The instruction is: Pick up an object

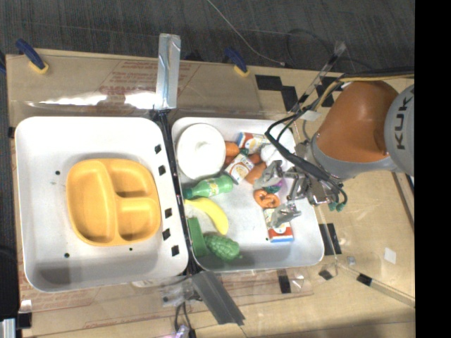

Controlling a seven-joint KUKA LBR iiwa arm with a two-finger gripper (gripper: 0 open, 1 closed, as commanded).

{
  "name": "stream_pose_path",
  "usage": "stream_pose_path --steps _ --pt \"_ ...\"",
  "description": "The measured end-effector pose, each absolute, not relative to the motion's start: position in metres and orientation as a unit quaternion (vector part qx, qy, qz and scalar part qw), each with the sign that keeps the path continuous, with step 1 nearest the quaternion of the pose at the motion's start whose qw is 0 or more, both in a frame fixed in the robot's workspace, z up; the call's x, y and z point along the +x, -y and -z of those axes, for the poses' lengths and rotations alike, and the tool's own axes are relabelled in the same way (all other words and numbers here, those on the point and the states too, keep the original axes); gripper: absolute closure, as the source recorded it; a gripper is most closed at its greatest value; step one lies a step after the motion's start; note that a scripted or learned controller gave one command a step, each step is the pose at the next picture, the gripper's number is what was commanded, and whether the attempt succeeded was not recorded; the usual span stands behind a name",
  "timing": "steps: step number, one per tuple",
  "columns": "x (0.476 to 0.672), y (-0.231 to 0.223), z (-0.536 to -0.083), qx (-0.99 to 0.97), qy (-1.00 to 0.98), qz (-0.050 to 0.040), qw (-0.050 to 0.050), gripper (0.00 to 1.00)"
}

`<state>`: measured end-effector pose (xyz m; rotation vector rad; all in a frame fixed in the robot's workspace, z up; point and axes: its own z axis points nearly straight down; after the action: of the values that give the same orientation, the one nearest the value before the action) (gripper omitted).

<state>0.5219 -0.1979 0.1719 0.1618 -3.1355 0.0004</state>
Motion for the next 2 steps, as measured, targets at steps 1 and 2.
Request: stream_pose_path --steps 1,2 --pt "0.514 0.21 -0.093 0.059 0.998 -0.0008 -0.002 0.0" --pt "0.53 0.21 -0.094 0.083 0.997 -0.0011 -0.003 0.0"
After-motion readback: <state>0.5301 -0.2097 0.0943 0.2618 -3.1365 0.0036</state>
